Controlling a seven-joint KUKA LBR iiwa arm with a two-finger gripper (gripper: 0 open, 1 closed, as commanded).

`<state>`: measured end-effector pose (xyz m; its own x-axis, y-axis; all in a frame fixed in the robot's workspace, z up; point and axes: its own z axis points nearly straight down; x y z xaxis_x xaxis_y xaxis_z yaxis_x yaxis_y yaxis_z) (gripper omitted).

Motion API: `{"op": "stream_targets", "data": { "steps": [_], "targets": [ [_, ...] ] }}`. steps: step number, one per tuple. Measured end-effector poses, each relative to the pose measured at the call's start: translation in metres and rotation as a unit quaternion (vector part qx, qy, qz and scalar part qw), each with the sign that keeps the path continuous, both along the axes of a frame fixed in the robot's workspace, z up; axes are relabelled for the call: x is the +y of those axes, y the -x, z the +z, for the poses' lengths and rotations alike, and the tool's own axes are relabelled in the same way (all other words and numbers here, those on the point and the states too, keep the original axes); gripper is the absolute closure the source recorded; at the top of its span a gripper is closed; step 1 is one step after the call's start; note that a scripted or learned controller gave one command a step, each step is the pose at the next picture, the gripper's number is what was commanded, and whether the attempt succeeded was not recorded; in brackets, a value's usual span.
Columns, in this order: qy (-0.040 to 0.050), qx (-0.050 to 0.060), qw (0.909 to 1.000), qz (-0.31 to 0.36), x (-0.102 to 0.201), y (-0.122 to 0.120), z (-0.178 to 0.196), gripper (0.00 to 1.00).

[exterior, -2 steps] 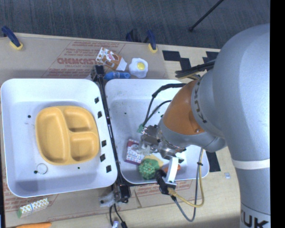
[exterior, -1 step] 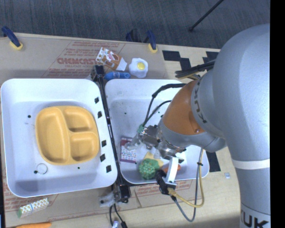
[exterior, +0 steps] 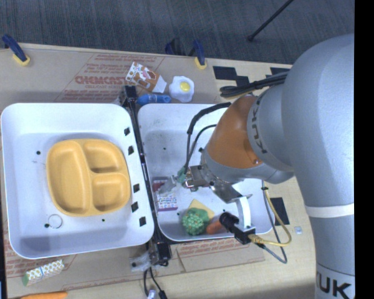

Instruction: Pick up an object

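Observation:
My gripper point(exterior: 188, 178) hangs under the orange wrist band inside the right bin point(exterior: 151, 124), low over the bin's middle floor. Just to its left lies a small red-and-white packet point(exterior: 166, 196). Below the gripper, by the bin's near wall, sit a green broccoli point(exterior: 194, 222), a yellow cheese wedge point(exterior: 201, 205) and an orange carrot point(exterior: 214, 227), close together. The arm's bulk hides the right part of this bin. I see nothing clearly held.
The left bin point(exterior: 12, 167) holds a yellow divided plate point(exterior: 87, 176). Behind the bins lie a fried-egg toy point(exterior: 182, 88), a blue item point(exterior: 153, 98) and a small carton point(exterior: 141, 75). A wrapped candy point(exterior: 43, 271) lies at the bench's front left. Cables point(exterior: 271, 232) trail from the arm.

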<state>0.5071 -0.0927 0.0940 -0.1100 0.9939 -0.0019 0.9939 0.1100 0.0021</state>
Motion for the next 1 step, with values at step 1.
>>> {"op": "stream_targets", "data": {
  "steps": [1],
  "targets": [
    [-0.0007, -0.001, 1.0000, -0.001, -0.0051, 0.0286, 0.0039, 0.00]
  ]
}}
